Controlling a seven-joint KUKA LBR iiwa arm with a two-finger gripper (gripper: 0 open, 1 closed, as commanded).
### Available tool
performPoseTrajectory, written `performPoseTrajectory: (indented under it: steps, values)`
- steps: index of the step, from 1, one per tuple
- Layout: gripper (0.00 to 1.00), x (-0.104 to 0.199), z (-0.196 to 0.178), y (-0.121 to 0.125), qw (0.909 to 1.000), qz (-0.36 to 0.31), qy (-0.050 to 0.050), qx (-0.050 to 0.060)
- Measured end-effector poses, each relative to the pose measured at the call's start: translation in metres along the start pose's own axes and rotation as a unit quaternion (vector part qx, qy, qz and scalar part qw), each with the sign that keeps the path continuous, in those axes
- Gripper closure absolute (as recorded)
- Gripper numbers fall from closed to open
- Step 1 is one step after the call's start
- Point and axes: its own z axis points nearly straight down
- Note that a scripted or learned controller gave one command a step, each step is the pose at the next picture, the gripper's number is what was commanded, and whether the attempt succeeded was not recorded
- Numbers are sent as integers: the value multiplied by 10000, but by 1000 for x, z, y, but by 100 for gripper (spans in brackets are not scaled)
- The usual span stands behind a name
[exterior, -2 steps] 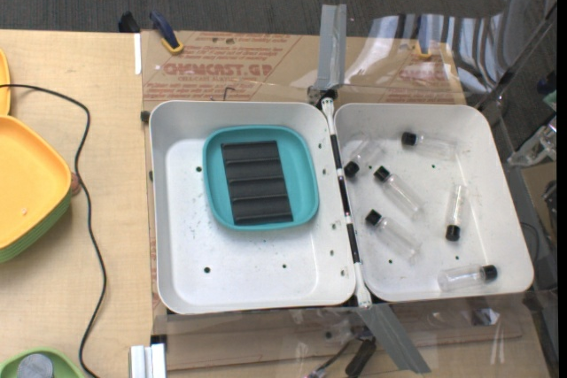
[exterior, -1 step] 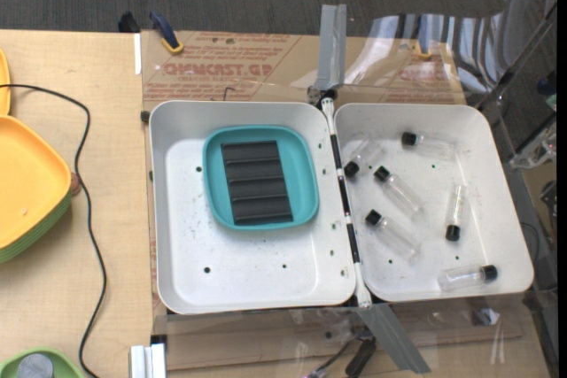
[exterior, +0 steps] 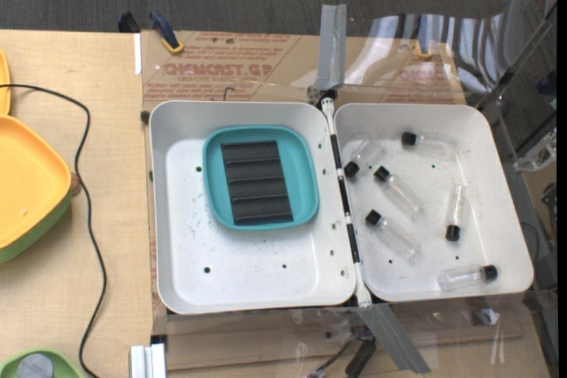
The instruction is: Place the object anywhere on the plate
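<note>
Camera view: teal plate (exterior: 260, 178) in left bin (exterior: 177, 217), vials (exterior: 396, 190) in right bin (exterior: 496, 190); gripper state indeterminable

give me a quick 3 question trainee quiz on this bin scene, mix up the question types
1. True or false: the teal plate lies in the left bin.
2. Which bin holds the clear vials with black caps? A) left bin B) right bin C) both bins
3. Fill in: the thing on the plate is a dark ribbed ____.

Key: 1. true 2. B 3. block
</note>
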Motion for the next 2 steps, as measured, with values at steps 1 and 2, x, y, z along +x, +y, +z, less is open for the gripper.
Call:
performPoseTrajectory:
  steps: [1,2]
  values:
    - [0,-9,-12,-5,9999,127,4,-9]
    - [0,-9,14,-6,9996,276,-1,-1]
